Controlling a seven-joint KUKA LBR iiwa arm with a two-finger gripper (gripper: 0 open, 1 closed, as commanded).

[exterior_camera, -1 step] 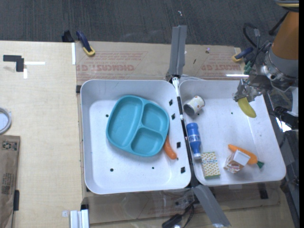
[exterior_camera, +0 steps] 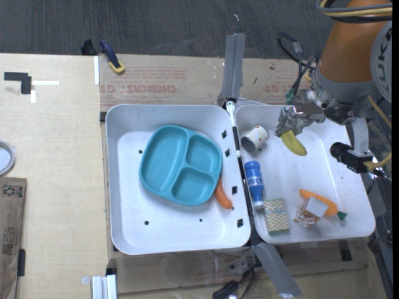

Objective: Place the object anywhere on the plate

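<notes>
A blue three-compartment plate (exterior_camera: pixel 181 164) lies in the left bin (exterior_camera: pixel 124 185). An orange carrot (exterior_camera: pixel 223 197) rests against the plate's lower right rim. My gripper (exterior_camera: pixel 288 126) is over the back of the right bin (exterior_camera: pixel 349 185), directly above the upper end of a yellow banana (exterior_camera: pixel 293 144). The banana's top meets the gripper's tip, and I cannot make out whether it is gripped or simply lying under it.
The right bin also has a white cup (exterior_camera: pixel 254 137) on its side, a blue bottle (exterior_camera: pixel 254 178) along the divider, a small green-and-tan box (exterior_camera: pixel 276 215) and an orange-and-white packet (exterior_camera: pixel 317 208). A grey divider post (exterior_camera: pixel 234 67) stands between the bins.
</notes>
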